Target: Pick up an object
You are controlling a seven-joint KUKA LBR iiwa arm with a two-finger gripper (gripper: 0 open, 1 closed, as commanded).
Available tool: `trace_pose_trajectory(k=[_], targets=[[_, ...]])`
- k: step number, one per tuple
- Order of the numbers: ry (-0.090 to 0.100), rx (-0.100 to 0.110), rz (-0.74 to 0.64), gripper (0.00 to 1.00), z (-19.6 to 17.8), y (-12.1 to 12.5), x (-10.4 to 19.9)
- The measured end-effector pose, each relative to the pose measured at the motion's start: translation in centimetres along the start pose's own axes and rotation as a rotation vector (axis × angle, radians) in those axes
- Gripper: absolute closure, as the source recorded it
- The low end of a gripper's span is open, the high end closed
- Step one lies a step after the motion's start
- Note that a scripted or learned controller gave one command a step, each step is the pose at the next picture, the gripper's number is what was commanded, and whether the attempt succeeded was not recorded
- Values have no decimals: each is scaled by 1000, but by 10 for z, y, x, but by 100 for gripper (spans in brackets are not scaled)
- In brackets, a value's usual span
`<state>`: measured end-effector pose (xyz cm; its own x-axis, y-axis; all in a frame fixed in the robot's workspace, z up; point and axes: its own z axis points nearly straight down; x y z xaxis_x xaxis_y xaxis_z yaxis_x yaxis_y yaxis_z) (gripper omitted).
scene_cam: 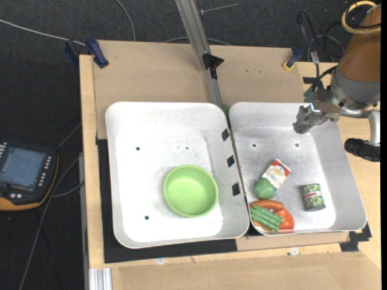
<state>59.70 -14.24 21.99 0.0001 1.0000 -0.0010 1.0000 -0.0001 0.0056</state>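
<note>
My gripper point(304, 121) hangs over the far right part of the right bin point(329, 144), well above the objects and behind them. Nothing shows between its fingers. In the near half of that bin lie a white pouch with a green cap point(272, 179), a small green-labelled can point(313, 197), and a packet of red and green vegetables point(271, 216) in the near left corner. A light green bowl point(190, 190) sits upright in the near right part of the left bin point(139, 132).
A metal pole point(196, 35) slants across the bench behind the bins. Black clips point(230, 160) line the seam between the bins. A pendant controller point(24, 174) lies off the bench at the left. Cables run across the dark floor behind.
</note>
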Motion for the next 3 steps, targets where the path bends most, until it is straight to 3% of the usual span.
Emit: trace_pose_trajectory(k=[1,3], targets=[[1,3,0,100,-22,1,0],[3,4,-6,100,-36,2,111]])
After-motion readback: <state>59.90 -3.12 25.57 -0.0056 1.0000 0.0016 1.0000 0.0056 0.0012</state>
